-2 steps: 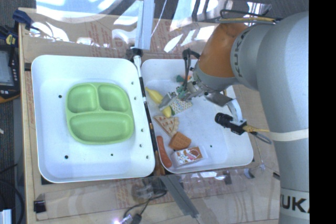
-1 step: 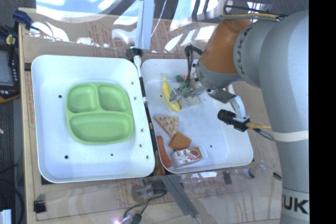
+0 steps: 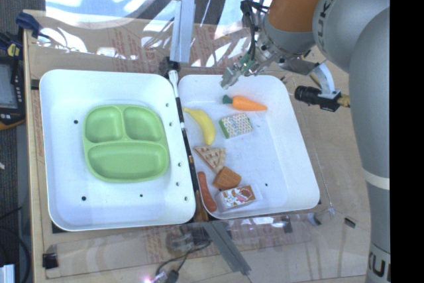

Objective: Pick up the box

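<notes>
A small box with a green and white pattern lies near the middle of the right bin, just below an orange carrot. A second, flatter box with red and white print rests near that bin's front edge. My gripper hangs over the back edge of the right bin, up and to the left of the carrot and well above the patterned box. Nothing is seen held in it.
The right bin also holds a yellow banana, a triangular sandwich piece, a brown pastry and a sausage. In the left bin sits a green divided plate. A grey post stands behind the bins.
</notes>
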`<control>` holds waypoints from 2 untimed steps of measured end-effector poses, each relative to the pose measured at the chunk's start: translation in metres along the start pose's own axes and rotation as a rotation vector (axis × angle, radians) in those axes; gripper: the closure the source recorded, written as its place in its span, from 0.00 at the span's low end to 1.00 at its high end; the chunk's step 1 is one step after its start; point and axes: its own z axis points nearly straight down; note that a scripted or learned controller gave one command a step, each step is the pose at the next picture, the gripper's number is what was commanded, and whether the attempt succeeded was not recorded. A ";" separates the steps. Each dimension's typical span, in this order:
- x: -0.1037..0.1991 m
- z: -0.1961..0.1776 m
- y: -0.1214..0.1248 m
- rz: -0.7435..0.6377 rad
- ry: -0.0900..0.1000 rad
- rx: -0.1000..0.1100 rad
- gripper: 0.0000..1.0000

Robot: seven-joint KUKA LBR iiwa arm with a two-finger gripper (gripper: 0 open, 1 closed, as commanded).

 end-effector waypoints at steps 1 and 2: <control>0.000 0.001 0.000 0.000 0.001 0.001 0.00; -0.019 0.073 -0.037 -0.056 0.003 0.003 0.00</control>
